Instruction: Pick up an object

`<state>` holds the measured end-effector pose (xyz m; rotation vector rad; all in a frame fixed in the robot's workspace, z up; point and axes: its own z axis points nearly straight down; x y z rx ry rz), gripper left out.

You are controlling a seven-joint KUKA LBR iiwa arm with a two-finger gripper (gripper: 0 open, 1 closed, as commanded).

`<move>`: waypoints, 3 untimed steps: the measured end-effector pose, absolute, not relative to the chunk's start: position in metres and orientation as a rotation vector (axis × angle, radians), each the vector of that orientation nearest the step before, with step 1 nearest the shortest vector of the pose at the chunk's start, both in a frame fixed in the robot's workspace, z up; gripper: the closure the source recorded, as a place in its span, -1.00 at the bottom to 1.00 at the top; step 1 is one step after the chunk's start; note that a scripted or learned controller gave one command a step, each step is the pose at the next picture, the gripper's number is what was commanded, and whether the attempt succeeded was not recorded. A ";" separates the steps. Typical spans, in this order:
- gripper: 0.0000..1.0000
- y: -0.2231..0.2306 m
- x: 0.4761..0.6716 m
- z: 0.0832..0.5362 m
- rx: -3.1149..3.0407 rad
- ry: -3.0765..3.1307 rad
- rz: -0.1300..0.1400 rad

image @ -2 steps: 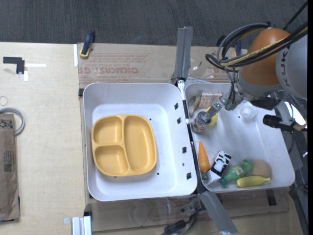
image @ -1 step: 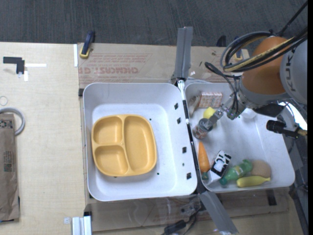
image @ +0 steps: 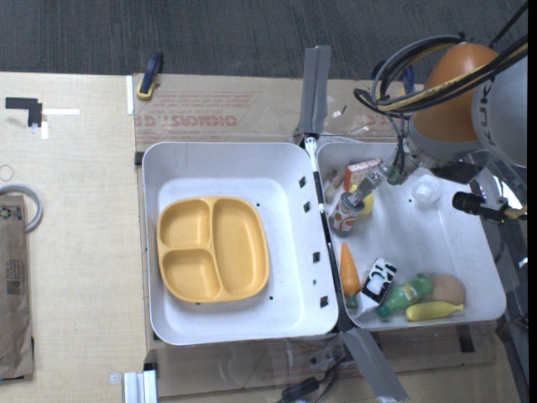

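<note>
Approach step, nothing lifted yet.
I see gripper (image: 379, 179) at 12 o'clock in right bin (image: 445, 225), finger state can't tell; next: descend onto can (image: 344, 214).

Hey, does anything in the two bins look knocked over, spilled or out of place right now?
Nothing looks spilled or broken. The yellow divided tray lies flat in the left bin. In the right bin, a can leans tilted by the divider, and the carrot, green bottle and banana lie jumbled along the near edge.
</note>
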<state>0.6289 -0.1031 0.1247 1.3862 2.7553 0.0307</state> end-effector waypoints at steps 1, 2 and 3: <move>-1.00 -0.098 0.613 0.122 1.271 2.810 0.039; -1.00 -0.100 0.631 0.123 1.133 2.877 0.025; -1.00 -0.096 0.627 0.122 1.074 2.895 0.027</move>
